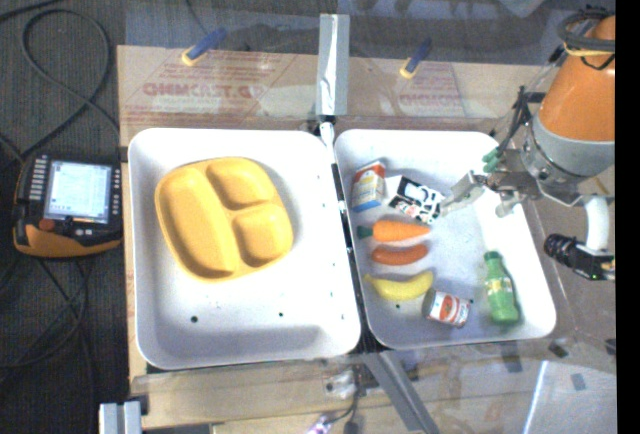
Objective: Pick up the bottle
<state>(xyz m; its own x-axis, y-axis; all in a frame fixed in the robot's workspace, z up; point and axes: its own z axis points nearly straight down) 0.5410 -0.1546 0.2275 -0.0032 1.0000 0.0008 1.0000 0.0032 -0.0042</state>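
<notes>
Step in hand: approach, grasp not yet made. Small green plastic bottle (501, 289) lies in right white bin (520, 327), near its front-right corner. Tool (488, 194) hovers behind bottle, well apart; finger state: cannot tell. Next move calls for tool descent over bottle.

from my station i log the arm (583, 102) entering at the right edge, its orange band uppermost and the grey wrist section beneath it. the wrist is turned toward the left. the gripper (462, 192) extends leftward and slightly downward from the wrist. i cannot make out how its tips are set. nothing is seen held.
</notes>
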